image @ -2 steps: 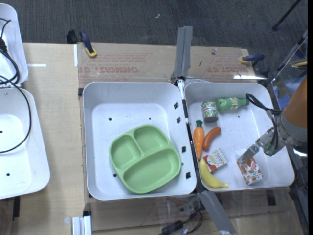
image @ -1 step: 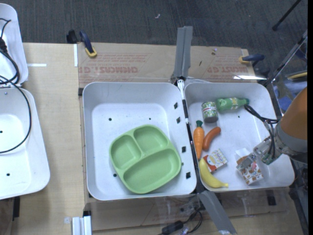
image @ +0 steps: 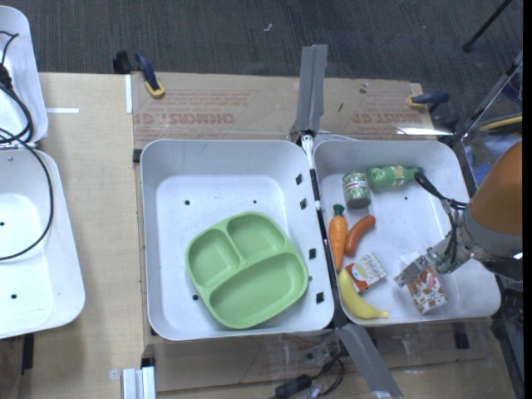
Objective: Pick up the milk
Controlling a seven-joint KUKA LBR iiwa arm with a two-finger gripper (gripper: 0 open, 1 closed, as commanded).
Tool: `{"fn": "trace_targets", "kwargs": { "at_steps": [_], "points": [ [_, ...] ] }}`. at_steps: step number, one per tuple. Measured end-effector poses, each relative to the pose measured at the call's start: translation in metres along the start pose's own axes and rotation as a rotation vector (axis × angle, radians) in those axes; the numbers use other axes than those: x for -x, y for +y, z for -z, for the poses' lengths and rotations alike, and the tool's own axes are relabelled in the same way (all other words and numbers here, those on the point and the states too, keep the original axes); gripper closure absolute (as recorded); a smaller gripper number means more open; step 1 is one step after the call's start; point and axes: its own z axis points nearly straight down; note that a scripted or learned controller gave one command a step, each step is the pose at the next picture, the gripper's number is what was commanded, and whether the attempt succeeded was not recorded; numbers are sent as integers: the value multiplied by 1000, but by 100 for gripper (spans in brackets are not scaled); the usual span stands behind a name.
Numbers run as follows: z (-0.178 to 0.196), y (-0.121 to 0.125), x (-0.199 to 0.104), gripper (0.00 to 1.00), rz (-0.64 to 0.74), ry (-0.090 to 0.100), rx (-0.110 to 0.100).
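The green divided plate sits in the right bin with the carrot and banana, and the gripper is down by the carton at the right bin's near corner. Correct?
Not quite. The camera view shows the green divided plate alone in the left bin. The carrot and banana lie in the right bin, where the gripper is down by the carton.

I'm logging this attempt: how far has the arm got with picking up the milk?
Done: the grey arm's gripper has reached into the right white bin and sits right at the small milk carton with red print. In hand: it appears to be closing in on the carton's top; a grasp isn't visible. Left: the carton lies on the bin floor, so gripping and lifting remain.
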Motion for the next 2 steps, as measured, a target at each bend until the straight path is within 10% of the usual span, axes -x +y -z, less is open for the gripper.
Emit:
{"fn": "trace_targets", "kwargs": {
  "at_steps": [1, 2],
  "points": [
    [9, 0, 0, 100, 2, 0, 0],
    [79, 62, -25, 100, -99, 0, -2]
  ]
}}
